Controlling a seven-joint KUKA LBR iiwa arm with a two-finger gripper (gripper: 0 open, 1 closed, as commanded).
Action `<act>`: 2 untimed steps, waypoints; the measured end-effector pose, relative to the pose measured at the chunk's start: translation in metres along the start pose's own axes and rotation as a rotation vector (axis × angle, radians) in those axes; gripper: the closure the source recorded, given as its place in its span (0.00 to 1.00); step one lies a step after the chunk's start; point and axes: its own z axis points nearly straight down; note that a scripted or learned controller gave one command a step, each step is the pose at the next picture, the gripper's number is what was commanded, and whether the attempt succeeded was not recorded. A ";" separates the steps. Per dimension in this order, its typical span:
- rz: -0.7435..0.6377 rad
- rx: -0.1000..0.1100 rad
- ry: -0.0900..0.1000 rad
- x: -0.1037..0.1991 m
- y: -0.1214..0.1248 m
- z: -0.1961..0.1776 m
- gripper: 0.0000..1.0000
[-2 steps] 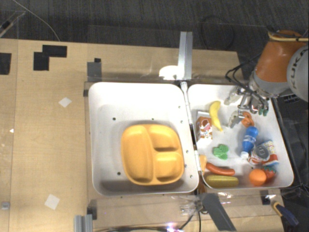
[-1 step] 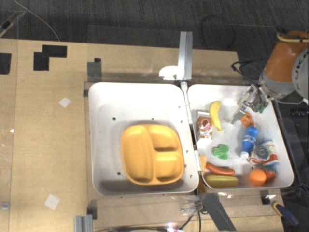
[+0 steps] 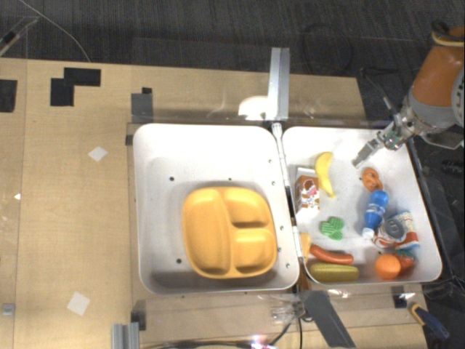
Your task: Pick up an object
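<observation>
Arm reaches in over the right bin [image 3: 429,217]; end effector [image 3: 361,157] hangs above the banana [image 3: 324,173], holding nothing, finger state unclear; descent and grasp seem next.

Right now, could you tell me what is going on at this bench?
A robot arm reaches in from the right with its gripper over the upper part of the right bin, near the banana. Nothing is between its fingers. That bin holds toy items: the banana, a blue bottle, a green piece, a sausage, a pickle and an orange. The left bin holds a yellow divided tray.
</observation>
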 end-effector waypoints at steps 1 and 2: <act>0.264 0.004 0.003 0.007 -0.010 0.048 0.00; 0.583 0.004 0.003 0.019 -0.028 0.013 0.00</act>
